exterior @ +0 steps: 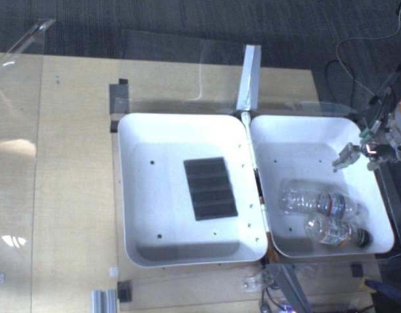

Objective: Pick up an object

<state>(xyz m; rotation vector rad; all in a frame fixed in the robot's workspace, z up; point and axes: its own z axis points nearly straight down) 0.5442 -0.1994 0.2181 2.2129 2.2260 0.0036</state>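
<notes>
Leftmost, the left bin (132, 175) holds a dark ribbed block (210, 188); beside it, the right bin (285, 135) holds two clear plastic bottles (321, 215) (lying touching). Both bins sit on a wooden counter (63, 175), dark carpet behind. Fingers (347, 156) near the right bin's far right rim: spread, grasping nothing.

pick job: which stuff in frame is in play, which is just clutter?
In play:
- gripper, over the right bin's far right side
- two clear plastic bottles, lying in the right bin
- dark ridged block, flat in the left bin

Just lying about:
- metal post behind the bins
- cables at top right
</notes>
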